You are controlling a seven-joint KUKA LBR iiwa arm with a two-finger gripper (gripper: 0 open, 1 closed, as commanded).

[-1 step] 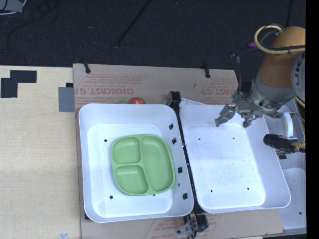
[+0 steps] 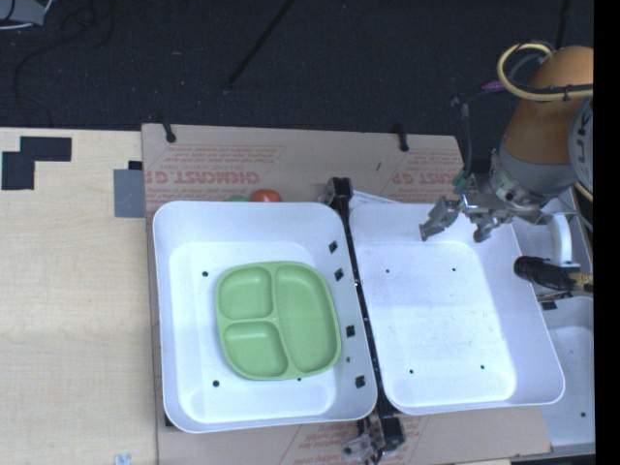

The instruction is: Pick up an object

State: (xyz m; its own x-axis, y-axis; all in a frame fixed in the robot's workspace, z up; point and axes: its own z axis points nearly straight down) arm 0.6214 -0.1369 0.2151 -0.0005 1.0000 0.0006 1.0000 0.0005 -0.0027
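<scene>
A light green divided plate with three compartments lies flat in the left white bin. My gripper hangs over the far right corner of the right white bin, well away from the plate. Its two fingers are spread open and nothing sits between them. The grey and orange arm comes in from the right edge above it.
A small red-orange object peeks out behind the far rim of the left bin, on the cardboard sheet. A black divider rail runs between the two bins. Pale wooden bench top extends to the left.
</scene>
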